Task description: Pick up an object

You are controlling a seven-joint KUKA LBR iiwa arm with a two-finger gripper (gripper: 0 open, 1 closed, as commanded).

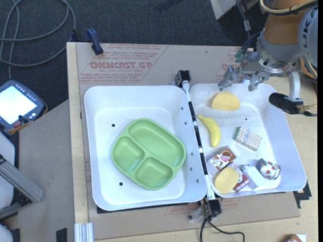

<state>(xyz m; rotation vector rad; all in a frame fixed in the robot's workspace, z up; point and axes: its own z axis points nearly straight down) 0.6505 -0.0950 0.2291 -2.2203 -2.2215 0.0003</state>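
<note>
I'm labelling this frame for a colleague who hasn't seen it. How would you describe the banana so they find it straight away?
Start at the right-hand white bin, the one crowded with small items. Along its left wall, beside the divider between the bins, lies the banana, just below a yellow rounded lump. It is the only long, curved, slim yellow piece; the other yellow things there are rounded blobs.

So our worktop [126, 64] is a tan board with red printed lettering across the far part. Sitting right on it we've got two shallow white bins side by side, edges touching: the left bin [101, 110] and the right bin [287, 135]. There's a blue clamp [94, 40] at the far left corner, and black clips at the seam, one far [182, 77] and one near [212, 205].
</note>
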